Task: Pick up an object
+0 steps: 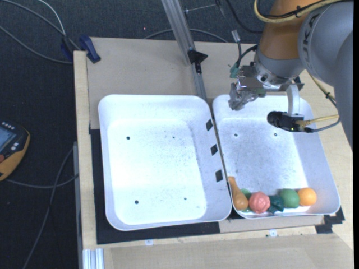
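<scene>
Along the near edge of the right bin [269, 150] lie several small toys in a row: an orange carrot-shaped piece [238, 196], a pink ball [258, 202], a dark teal piece [276, 204], a green ball [289, 198] and an orange ball [307, 195]. My gripper [240, 100] hangs over the far left corner of that bin, well away from the toys. Nothing shows between its fingers, and they look close together.
The left bin [151, 161] sits beside the right one, with black clips [213, 149] along the shared edge. A slanted metal pole [182, 32] rises behind the bins. Cables and a blue clamp [88, 48] lie at the bench's far left.
</scene>
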You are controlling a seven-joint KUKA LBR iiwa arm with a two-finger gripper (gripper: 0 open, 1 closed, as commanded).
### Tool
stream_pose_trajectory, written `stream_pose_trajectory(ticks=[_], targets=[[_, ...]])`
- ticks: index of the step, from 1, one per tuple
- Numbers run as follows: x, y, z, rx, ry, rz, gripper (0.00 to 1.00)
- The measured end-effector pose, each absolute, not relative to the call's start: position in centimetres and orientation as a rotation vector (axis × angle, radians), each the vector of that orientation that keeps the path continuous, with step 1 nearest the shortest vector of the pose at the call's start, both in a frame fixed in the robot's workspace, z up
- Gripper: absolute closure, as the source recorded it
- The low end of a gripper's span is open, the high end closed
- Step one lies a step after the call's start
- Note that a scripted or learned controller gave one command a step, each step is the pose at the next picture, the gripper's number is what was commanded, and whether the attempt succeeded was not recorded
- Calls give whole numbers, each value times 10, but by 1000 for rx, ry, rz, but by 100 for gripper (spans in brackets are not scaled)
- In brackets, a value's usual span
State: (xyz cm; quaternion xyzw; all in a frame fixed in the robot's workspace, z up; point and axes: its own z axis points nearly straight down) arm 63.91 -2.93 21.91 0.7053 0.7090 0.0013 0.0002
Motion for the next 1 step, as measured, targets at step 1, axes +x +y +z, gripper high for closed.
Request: stream_pose_trajectory(ticks=[1], targets=[[640, 25, 211, 2217, 2227, 1, 100]])
